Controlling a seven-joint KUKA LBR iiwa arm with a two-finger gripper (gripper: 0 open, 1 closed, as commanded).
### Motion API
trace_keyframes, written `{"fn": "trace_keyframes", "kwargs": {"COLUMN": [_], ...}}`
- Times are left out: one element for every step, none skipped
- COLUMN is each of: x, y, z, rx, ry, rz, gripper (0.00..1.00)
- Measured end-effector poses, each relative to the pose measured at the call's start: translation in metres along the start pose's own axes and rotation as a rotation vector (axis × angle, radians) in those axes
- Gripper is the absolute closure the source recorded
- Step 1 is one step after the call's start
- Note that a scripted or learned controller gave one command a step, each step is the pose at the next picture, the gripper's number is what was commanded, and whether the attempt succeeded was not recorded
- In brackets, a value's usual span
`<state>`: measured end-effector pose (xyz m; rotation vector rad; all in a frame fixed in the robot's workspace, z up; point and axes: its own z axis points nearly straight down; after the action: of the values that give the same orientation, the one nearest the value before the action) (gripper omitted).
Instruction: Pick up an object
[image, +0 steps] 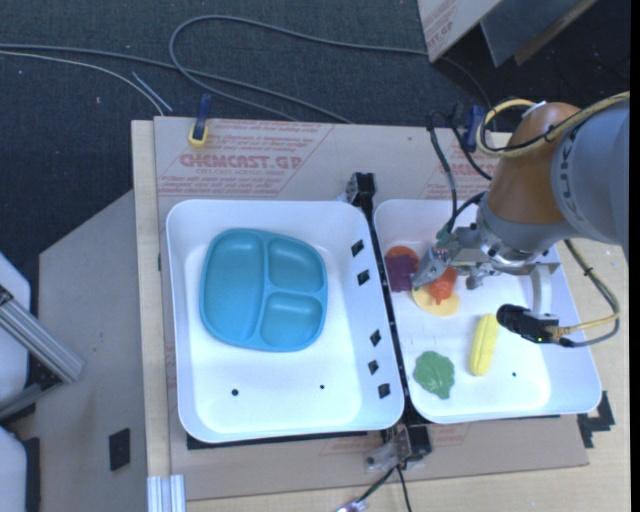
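My gripper is down in the right bin, at its upper left part. Its metal fingers sit right over a small orange piece on a yellow disc. A dark purple and red toy lies just to the left of the gripper. A yellow corn cob lies lower in the same bin, with a green leafy toy to its left. I cannot make out whether anything is between the fingers.
The left bin bears a blue divided plate. A black divider with clips runs between the bins. A black and yellow cable hangs off the wrist over the right bin.
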<state>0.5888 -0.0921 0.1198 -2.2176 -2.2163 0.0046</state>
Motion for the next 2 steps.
{"fn": "trace_keyframes", "kwargs": {"x": [-0.001, 0.005], "y": [0.002, 0.008], "z": [-0.014, -0.076], "rx": [-0.006, -0.014], "ry": [-0.001, -0.003], "rz": [0.001, -0.002], "gripper": [1.0, 1.0]}}
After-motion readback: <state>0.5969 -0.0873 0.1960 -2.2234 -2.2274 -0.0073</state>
